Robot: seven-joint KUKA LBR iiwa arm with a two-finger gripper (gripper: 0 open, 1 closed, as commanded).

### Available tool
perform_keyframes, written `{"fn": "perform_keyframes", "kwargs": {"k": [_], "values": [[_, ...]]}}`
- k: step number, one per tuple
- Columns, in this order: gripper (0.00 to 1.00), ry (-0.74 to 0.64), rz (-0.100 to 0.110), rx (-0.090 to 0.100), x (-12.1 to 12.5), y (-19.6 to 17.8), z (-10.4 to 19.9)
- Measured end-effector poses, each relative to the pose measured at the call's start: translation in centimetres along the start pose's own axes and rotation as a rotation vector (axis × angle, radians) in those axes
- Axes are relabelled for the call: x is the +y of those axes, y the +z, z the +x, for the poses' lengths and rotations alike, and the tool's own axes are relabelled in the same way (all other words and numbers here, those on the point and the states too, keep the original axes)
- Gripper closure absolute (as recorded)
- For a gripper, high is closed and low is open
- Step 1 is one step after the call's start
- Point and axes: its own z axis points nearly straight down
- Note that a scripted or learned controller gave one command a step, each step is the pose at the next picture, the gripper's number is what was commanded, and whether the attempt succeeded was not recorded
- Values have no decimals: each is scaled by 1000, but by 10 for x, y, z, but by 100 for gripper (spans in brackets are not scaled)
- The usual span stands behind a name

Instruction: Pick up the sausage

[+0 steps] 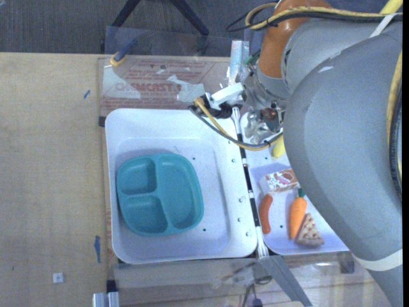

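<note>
A large grey arm (pixel 345 120) is looming over the right bin (pixel 281 247), its claw (pixel 259 123) poised near the far end; its opening I cannot tell. The sausage (pixel 265 213) is lying untouched beside a carrot (pixel 297 216).

The divided plate (pixel 159 194) lies in the left bin (pixel 128 133). In the right bin (pixel 276 245), the sausage (pixel 266 212) lies by the left wall, with the carrot (pixel 297 216) just right of it, the pizza slice (pixel 309 233) near the front edge and a packet (pixel 281 180) behind them.
</note>
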Motion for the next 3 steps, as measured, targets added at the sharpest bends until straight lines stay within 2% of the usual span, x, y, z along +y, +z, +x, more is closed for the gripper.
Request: {"fn": "perform_keyframes", "kwargs": {"k": [1, 2, 3], "values": [[100, 71, 10, 16, -38, 44, 2], [100, -125, 3, -4, 20, -15, -69], [100, -82, 3, -4, -44, 10, -63]]}}
